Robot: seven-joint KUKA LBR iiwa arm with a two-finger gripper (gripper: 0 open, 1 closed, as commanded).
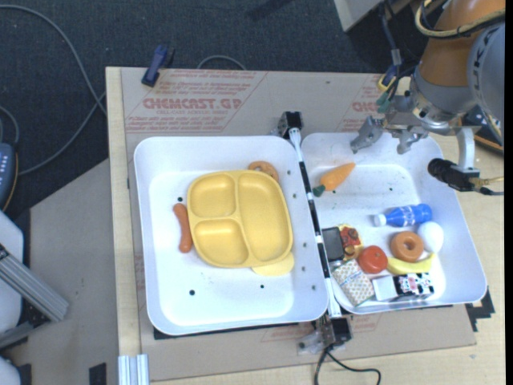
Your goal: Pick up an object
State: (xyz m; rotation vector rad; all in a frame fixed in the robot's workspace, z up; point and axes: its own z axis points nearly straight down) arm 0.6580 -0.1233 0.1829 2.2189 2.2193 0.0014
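Currently my claw (389,139) hangs over the right bin's (473,251) far edge, fingers spread apart, gripping nothing. Carrot (337,176) lies just below-left; yellow tray (240,217) fills the left bin (152,239).

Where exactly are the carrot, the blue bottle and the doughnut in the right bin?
carrot (337,176): camera view, middle of its orange body.
blue bottle (406,214): camera view, middle of its blue side.
doughnut (408,246): camera view, on its brown ring.

Robotics lab: grey arm (473,46), board-covered bench (240,95), loose cables (48,22) on dark carpet
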